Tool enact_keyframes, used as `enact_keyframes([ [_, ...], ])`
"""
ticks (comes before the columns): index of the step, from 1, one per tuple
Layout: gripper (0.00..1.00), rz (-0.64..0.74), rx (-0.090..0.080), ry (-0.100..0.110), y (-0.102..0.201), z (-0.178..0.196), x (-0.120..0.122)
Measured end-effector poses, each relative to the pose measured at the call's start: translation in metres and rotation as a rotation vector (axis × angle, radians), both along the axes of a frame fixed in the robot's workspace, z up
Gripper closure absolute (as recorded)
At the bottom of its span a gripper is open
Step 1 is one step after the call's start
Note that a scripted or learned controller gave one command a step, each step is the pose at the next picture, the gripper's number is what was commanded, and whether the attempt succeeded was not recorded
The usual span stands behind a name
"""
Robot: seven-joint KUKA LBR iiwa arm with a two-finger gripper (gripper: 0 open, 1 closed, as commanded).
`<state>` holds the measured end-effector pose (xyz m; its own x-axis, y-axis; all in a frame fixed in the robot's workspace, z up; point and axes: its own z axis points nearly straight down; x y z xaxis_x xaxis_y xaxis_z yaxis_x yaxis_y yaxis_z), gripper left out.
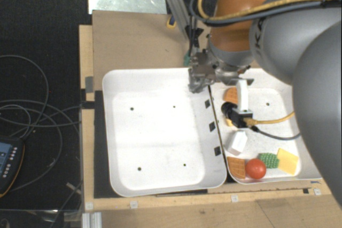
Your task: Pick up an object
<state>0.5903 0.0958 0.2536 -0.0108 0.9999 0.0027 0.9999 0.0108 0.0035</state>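
My gripper (199, 81) hangs over the far end of the divider between the two bins, at the left bin's (155, 131) back right corner. Nothing shows in its grasp. The right bin (278, 94) holds several small items. An orange piece (231, 95) lies just right of the gripper. Nearer the front lie a white block (238, 141), an orange waffle-like piece (236, 166), a red ball (256, 168), a green item (270, 160) and a yellow wedge (287, 160). The arm covers the right bin's far right part.
A white and black fitting (239, 107) with a yellow cable (272, 121) hangs from the arm over the right bin. Black clips (212, 125) line the divider. Brown bench board (133, 40) surrounds the bins, and loose cables (32, 109) lie on the floor at left.
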Motion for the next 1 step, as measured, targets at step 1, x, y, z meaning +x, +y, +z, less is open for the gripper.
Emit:
enact_keyframes([
  [1,0.00,-0.004,-0.003,0.003,-0.0035,-0.0004,-0.0006],
])
